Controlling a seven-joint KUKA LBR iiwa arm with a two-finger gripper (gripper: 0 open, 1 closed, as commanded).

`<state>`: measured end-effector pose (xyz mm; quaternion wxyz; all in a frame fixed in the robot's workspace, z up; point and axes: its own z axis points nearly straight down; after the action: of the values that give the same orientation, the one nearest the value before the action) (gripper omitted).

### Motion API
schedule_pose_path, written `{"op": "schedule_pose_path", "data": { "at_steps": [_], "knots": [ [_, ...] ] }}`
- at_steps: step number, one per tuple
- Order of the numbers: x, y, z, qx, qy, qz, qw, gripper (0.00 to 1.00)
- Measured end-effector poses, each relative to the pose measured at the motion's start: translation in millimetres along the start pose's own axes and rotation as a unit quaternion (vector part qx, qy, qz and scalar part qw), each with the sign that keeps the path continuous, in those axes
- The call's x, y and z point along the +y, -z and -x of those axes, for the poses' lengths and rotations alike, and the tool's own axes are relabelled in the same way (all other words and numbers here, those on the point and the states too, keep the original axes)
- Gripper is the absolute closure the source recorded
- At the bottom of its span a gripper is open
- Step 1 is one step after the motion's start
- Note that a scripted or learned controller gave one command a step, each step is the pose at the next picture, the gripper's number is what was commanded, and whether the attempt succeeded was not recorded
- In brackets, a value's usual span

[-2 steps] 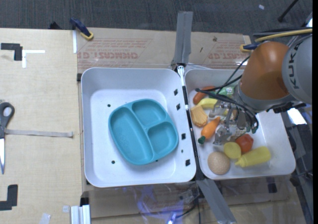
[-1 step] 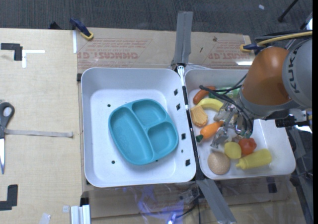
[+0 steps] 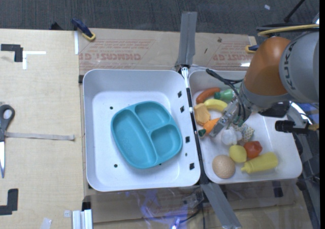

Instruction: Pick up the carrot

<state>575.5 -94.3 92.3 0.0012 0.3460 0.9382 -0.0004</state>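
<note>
Carrot lying in the right bin, near its left wall, orange with a green end. Crowded close by a yellow banana, an orange cheese wedge, a red sausage and a green thing. Farther off, a lemon, a tomato, an egg and a mustard bottle. Claw down among the food, just beside the carrot; cannot tell how far apart. Blue plate in the left bin. Scissors on the wooden bench.
</note>
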Motion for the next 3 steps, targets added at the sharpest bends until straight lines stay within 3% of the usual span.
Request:
{"op": "schedule_pose_path", "data": {
  "at_steps": [1,2,3],
  "knots": [
    [19.0,0.4,30.8,0.0,-0.143,0.0,0.9898,0.0],
    [1.8,-0.9,17.4,0.001,-0.368,-0.002,0.9298,0.0],
    [2.9,8.8,17.8,0.0,-0.366,-0.002,0.9307,1.0]
  ]
}}
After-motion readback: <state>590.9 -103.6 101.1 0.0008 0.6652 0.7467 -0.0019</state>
